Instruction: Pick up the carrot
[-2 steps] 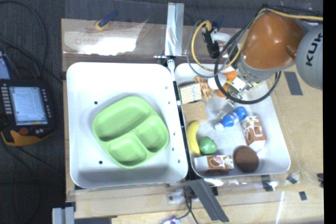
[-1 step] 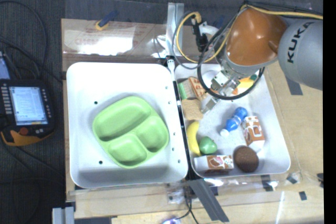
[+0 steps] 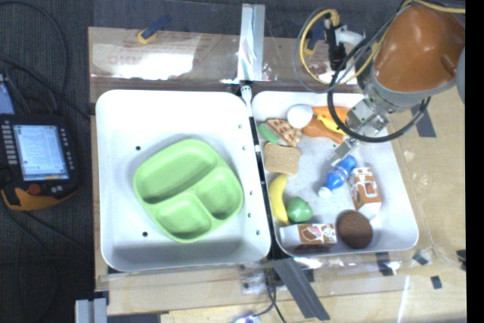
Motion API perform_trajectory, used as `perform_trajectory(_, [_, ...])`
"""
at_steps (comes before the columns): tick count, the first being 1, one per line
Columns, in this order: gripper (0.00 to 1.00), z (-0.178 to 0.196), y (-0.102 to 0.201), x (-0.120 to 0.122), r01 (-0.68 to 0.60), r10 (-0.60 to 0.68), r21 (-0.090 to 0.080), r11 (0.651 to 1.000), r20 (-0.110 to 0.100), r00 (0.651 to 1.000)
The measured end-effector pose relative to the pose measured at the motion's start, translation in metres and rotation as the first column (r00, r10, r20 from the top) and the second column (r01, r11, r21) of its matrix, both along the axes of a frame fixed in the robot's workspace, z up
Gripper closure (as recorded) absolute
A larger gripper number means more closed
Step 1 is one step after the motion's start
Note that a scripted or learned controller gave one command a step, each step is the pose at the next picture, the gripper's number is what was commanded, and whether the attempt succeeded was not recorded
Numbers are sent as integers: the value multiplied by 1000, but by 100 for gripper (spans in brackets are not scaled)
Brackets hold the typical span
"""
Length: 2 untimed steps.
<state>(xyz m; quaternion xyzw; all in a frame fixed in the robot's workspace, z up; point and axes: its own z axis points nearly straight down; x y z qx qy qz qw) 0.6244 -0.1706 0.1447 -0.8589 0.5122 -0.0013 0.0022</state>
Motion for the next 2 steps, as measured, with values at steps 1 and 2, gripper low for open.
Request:
perform_trajectory(1, [0, -56, 7, 25, -118, 118, -2, 993, 0, 993])
perform_trajectory(2, [0, -56, 29, 44, -86, 86, -2, 996, -9, 996])
